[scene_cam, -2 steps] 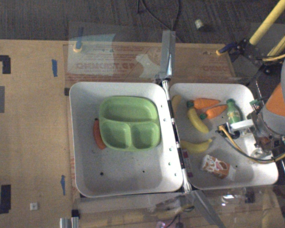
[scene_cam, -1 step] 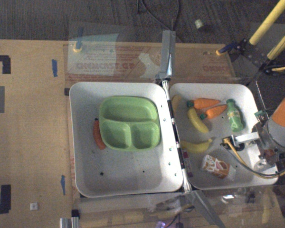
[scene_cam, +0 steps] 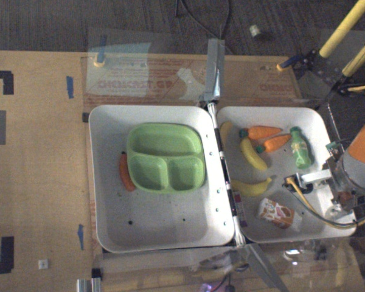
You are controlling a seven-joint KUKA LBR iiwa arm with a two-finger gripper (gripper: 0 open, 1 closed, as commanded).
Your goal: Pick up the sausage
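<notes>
The sausage (scene_cam: 126,172) is a short orange-red piece lying in the left bin (scene_cam: 109,224), tucked against the left rim of a green divided plate (scene_cam: 166,157). My gripper (scene_cam: 344,201) hangs over the right edge of the right bin (scene_cam: 316,119), far to the right of the sausage and across both bins from it. Nothing can be seen held in it.
The right bin holds two bananas (scene_cam: 253,154) (scene_cam: 251,187), two carrots (scene_cam: 263,132) (scene_cam: 277,142), a green bottle (scene_cam: 300,148) and a small printed packet (scene_cam: 276,212). A metal divider (scene_cam: 222,163) runs between the bins. Wooden bench surrounds them.
</notes>
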